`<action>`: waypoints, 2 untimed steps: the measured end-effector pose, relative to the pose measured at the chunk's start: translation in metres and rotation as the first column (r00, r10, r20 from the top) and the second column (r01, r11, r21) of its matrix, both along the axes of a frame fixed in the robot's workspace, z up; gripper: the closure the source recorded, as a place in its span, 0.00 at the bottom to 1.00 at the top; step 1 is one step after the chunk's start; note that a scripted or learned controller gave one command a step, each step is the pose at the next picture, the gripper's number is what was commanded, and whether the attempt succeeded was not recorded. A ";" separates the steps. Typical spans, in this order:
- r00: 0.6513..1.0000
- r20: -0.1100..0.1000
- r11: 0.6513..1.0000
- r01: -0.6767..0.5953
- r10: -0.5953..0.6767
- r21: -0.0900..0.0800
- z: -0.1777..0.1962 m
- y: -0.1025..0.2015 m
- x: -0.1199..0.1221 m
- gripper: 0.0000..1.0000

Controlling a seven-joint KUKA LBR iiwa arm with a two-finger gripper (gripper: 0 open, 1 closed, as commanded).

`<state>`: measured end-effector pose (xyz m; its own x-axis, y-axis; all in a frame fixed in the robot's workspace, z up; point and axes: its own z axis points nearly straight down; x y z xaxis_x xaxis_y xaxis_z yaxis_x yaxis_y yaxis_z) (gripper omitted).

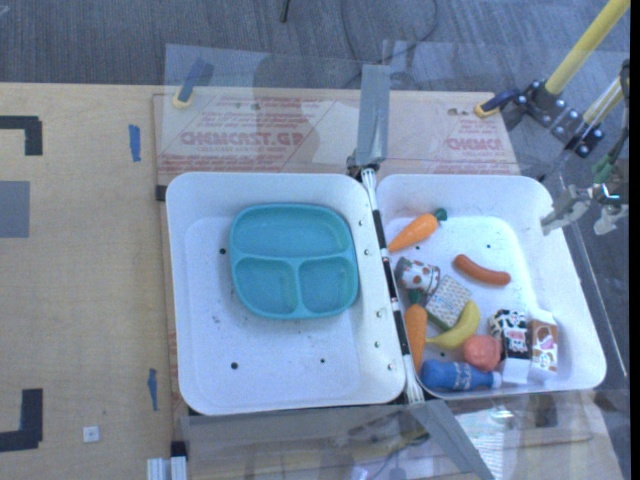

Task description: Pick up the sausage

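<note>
Sausage of reddish-orange plastic (482,269) lies apart from the other toys on the bare floor of the right shallow white bin (470,181), left of the fingers (556,214), which hang spread and empty at its rim, probably leaving room for a clean grasp.

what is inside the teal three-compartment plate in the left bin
Nothing shows inside the teal three-compartment plastic plate: all three sections look bare. It lies flat in the left white bin, covering the floor beneath it, so anything under it cannot be seen.
</note>
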<state>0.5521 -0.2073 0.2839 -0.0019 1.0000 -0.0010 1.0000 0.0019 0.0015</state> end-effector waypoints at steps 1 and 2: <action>0.999 -0.001 0.999 -0.033 0.033 0.001 -0.131 0.049 0.007 0.00; 0.987 0.005 0.987 -0.158 0.158 -0.001 -0.196 0.048 0.036 0.00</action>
